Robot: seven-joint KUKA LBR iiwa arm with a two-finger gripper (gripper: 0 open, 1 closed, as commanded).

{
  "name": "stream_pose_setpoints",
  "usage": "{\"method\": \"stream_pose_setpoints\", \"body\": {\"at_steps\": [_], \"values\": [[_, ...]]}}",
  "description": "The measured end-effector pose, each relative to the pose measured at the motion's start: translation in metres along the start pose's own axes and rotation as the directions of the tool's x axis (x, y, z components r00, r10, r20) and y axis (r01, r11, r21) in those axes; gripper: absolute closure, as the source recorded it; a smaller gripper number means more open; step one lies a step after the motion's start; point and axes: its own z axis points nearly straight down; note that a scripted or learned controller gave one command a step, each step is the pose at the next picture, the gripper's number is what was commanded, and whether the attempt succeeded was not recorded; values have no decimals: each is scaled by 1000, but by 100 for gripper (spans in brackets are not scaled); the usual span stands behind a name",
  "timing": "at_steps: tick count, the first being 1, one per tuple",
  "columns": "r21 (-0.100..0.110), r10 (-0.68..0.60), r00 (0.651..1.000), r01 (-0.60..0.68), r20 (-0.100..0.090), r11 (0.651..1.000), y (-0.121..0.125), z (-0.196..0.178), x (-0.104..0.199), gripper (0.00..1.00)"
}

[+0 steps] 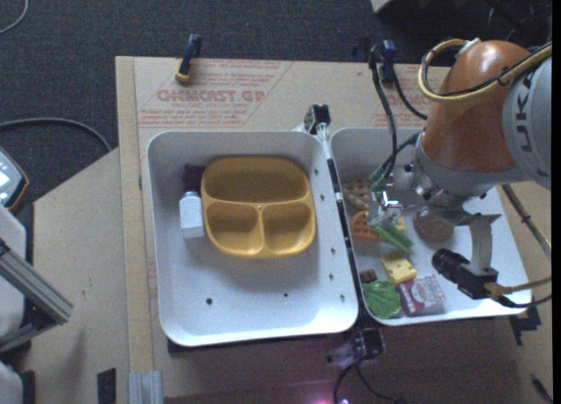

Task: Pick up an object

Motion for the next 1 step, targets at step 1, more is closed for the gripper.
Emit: {"method": "stream_pose_setpoints", "body": {"at_steps": [1], "values": [[-5,2,1000,-2,2,1000,6,-1,-7,100]]}}
